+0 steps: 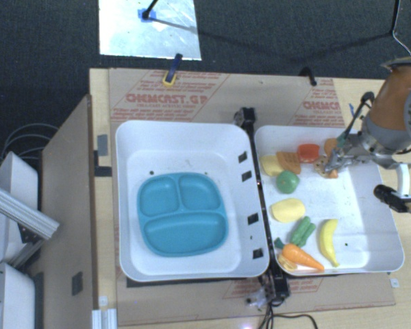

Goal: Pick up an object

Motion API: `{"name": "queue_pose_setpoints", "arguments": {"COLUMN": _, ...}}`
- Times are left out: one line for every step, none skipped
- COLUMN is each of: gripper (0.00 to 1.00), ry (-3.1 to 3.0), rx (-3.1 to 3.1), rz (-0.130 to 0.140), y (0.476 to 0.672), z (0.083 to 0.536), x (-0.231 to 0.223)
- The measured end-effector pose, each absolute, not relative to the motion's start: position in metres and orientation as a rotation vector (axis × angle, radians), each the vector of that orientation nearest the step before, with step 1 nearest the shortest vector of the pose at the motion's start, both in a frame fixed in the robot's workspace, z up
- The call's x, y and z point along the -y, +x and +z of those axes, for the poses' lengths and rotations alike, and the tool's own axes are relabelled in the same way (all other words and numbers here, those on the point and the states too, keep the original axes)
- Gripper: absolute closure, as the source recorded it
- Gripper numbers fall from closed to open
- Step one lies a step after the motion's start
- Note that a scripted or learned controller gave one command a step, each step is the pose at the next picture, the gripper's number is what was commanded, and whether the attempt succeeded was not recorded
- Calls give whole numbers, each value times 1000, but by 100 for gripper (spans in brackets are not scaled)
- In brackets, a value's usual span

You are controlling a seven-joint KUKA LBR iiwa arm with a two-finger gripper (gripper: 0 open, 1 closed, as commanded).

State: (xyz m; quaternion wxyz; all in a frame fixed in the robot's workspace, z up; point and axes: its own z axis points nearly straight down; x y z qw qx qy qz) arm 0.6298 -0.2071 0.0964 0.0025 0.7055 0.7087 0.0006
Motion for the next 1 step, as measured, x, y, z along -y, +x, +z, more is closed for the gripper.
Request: {"name": "queue_pose_setpoints", "arguments": {"gripper": 100, "ry": 2210, "rx": -2223, "rz": 9, "y": 620, "z": 179, "x": 178}}
